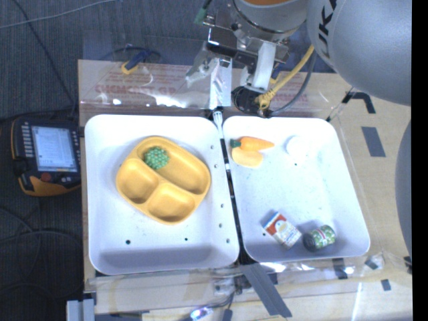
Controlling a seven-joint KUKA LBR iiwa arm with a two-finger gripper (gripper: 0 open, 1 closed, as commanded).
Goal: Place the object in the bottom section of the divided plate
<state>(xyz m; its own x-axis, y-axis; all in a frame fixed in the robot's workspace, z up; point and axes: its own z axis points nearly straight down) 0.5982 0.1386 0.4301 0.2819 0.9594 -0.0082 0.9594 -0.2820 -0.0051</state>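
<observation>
Your job is hardly begun: the yellow plate (162,179) has peas (156,157) in its far part, its near part looks bare, and the carrot (252,144) lies in the right bin (348,179).

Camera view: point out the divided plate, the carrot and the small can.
divided plate (175,211), camera view, on the floor of its bottom section.
carrot (255,143), camera view, on the middle of its orange body.
small can (320,237), camera view, on its green side wall.
</observation>
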